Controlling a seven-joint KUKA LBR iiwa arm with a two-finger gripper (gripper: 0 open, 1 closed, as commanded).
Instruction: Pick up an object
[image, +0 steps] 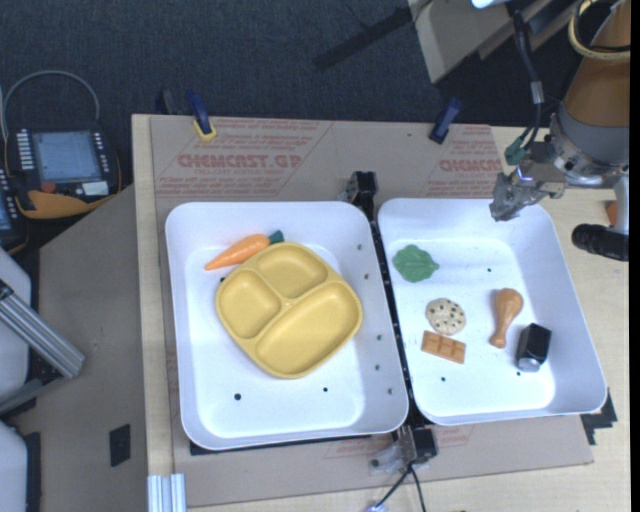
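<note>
A: Where is the gripper (510, 200) sitting right now?

B: It is hanging over the far right corner of the right bin (570, 290), just above the rim. I cannot tell whether the jaws are open or closed; they are too small and dark against the bin wall. Nothing is showing between them.

A: And what is lying there to pick?

B: Five things are lying in that bin: a green lettuce leaf (415, 263) toward the far left, a chocolate chip cookie (445, 316) and a brown wafer (444, 347) just below it, a toy chicken drumstick (506, 312) to the right, and a small black block (533, 346) just beside the drumstick's near end.

A: Which one would you be going for?

B: The drumstick, I think. It is lying nearest the arm, and its narrow shaft is giving the fingers something to close across. Aligning the jaws across that shaft, not along it, should be helping.

A: Any crowding?

B: The black block is sitting close, near the right wall, so descending toward the drumstick's far end is leaving more room. The bin's middle is open. The left bin (185, 300) is holding a yellow divided plate (288, 308) and a toy carrot (238, 251).
</note>
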